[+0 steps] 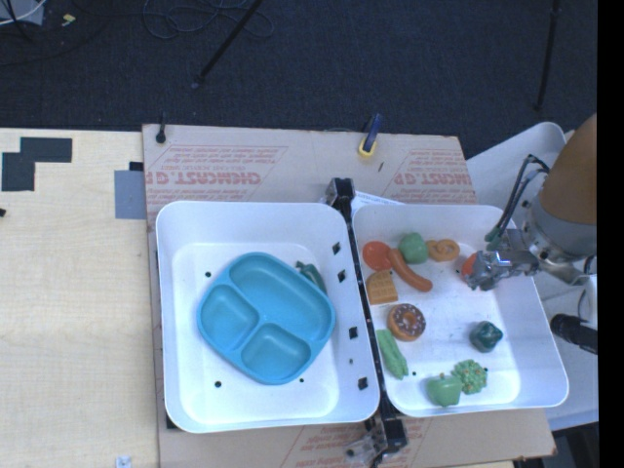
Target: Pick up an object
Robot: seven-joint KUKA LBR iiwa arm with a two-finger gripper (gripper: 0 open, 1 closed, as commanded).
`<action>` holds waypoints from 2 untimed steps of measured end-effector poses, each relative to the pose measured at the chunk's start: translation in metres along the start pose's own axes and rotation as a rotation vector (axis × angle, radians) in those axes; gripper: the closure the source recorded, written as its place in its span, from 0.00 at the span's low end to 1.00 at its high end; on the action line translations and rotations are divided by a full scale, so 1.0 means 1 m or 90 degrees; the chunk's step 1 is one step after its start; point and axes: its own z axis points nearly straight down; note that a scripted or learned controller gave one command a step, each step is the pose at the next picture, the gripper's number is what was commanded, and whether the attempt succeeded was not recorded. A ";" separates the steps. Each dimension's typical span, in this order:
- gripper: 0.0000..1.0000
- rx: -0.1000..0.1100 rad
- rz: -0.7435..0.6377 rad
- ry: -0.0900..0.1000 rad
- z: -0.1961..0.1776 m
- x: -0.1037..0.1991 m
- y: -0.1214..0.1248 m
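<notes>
Claw (485, 273) sits low in the right bin (546, 378), near its far right side; can't tell its state (too small and blurred). A red piece (470, 263) touches its tip. Orange ring (443, 250) just left, sausage (409, 273) further left, dark green piece (486, 335) below it.

We see even, fairly bright overhead light with a cool bluish cast. The two white bins (263, 224) nearly wash out, while the dark floor (292, 57) beyond the bench loses detail. Shadows under the toys are soft and short. The whole picture is slightly soft and grainy, and small items blur.
</notes>
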 end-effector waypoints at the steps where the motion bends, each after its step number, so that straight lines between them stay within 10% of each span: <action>1: 1.00 -0.001 0.000 0.000 -0.038 -0.001 0.001; 2: 1.00 0.003 -0.002 0.002 -0.043 0.044 -0.002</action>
